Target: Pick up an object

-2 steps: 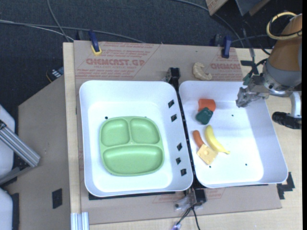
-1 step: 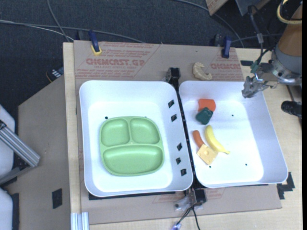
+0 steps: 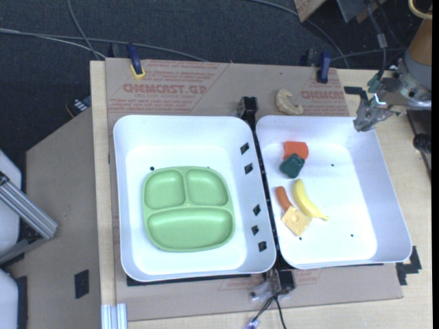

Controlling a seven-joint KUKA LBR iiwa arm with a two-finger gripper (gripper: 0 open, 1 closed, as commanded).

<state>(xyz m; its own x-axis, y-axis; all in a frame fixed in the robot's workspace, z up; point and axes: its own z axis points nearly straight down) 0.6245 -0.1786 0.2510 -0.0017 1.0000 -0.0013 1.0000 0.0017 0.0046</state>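
Gripper (image 3: pixel 363 120) poised over far right corner of right bin (image 3: pixel 370 204); opening and contents impossible to tell. Banana (image 3: pixel 306 201) near bin's left edge, well apart, long axis slanting from far-left to near-right.

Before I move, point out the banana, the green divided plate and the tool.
banana (image 3: pixel 306 199): camera view, middle of its yellow body.
green divided plate (image 3: pixel 188 208): camera view, ridge between its compartments.
tool (image 3: pixel 363 122): camera view, its tip at the right bin's far corner.
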